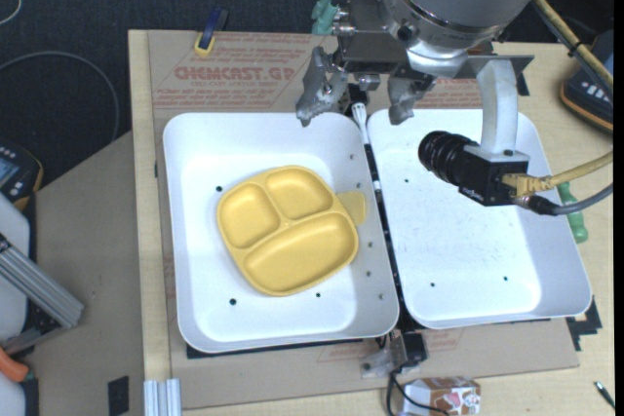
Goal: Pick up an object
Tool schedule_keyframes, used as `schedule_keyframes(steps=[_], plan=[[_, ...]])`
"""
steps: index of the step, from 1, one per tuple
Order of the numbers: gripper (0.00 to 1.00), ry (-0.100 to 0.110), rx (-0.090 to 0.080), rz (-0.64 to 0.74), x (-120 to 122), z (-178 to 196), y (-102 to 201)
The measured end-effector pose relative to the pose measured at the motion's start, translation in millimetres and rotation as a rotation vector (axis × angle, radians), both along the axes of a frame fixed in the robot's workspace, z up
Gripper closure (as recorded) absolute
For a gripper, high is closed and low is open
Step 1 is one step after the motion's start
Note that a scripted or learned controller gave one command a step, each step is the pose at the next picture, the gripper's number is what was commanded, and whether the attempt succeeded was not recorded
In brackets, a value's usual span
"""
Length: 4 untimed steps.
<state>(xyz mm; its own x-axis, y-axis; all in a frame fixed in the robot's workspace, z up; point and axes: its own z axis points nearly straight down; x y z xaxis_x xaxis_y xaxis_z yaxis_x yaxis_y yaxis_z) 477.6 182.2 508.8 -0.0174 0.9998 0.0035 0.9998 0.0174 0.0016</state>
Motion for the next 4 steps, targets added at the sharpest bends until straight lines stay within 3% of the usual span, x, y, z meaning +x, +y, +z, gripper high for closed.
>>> schedule_keyframes(steps=[1, 2, 4], plan=[[1.0, -0.005, -0.001, -0.014, 2.2, 11.8, -8.2], [1.0, 0.008, -0.006, -0.015, 1.3, -30.3, 5.5], [1.0, -0.005, -0.001, -0.016, 1.9, 18.1, 18.8]])
